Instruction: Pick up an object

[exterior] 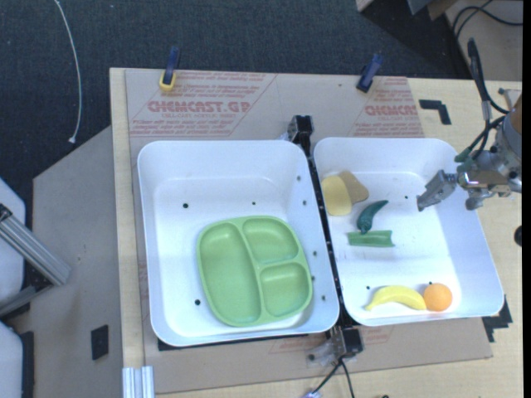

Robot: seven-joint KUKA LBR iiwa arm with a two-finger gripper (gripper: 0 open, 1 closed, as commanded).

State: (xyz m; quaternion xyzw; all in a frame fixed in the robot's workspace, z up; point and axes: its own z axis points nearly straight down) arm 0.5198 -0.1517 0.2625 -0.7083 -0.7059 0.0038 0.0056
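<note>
My gripper (453,197) hangs over the right side of the right bin (477,247), open with nothing between its fingers. To its left lie a dark green curved pepper (371,214) and a flat green piece (369,239). Further left, by the bin's divider wall, a pale yellow piece (336,196) overlaps a tan piece (356,186). At the bin's front a yellow banana (397,298) rests against an orange ball (437,297). None of these touches the gripper.
The left bin (166,181) holds a light green divided plate (253,268). Black clips (301,128) join the two bins along the middle. A yellow clamp (168,77) and a blue clamp (369,73) hold the board's far edge.
</note>
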